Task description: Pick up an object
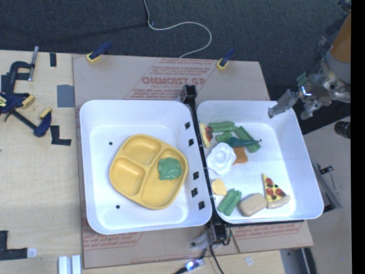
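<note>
My gripper (294,108) hangs over the far right corner of the right bin (288,153). Its fingers are open and hold nothing. Below and to the left of it lie the toy foods: green bean pods (223,127), a teal piece (246,143), an orange piece (241,157), a white crumpled piece (220,158), a yellow chip (218,186), a green bundle (229,201), a tan bread roll (252,204) and a pizza slice (274,191).
The left bin (97,147) holds a yellow divided plate (140,176) with a green leafy piece (170,168) on it. Clamps (23,104) lie on the bench at far left. A white cable (182,30) runs behind the bins.
</note>
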Action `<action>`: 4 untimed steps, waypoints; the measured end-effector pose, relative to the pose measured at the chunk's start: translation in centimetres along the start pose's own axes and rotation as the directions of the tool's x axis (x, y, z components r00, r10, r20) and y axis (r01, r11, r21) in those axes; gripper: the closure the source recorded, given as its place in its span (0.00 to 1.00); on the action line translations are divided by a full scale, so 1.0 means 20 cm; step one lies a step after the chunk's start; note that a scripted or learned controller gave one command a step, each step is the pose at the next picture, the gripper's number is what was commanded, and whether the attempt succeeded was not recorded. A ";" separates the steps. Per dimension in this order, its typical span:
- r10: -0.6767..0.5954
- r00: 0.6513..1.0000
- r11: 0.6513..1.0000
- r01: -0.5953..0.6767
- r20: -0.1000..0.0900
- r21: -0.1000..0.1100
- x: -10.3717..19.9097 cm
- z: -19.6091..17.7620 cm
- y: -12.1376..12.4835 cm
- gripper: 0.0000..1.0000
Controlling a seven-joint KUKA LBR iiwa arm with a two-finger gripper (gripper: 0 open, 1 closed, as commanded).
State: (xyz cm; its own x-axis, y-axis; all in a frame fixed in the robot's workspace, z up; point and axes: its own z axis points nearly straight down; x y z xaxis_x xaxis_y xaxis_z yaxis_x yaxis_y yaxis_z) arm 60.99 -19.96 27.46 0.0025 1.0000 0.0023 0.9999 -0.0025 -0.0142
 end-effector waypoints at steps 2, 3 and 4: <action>-0.004 1.000 1.000 0.004 0.003 -0.010 0.02 0.23 -0.04 0.00; -0.005 1.000 1.000 0.005 0.003 -0.011 0.02 0.52 0.01 0.00; -0.006 1.000 1.000 0.006 0.003 -0.010 0.05 0.83 0.03 0.00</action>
State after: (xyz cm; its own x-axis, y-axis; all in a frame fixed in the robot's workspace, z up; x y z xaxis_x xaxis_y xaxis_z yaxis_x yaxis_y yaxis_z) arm 61.30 -19.00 10.78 -0.0036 1.0000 -0.0002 1.0000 0.0036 -0.0046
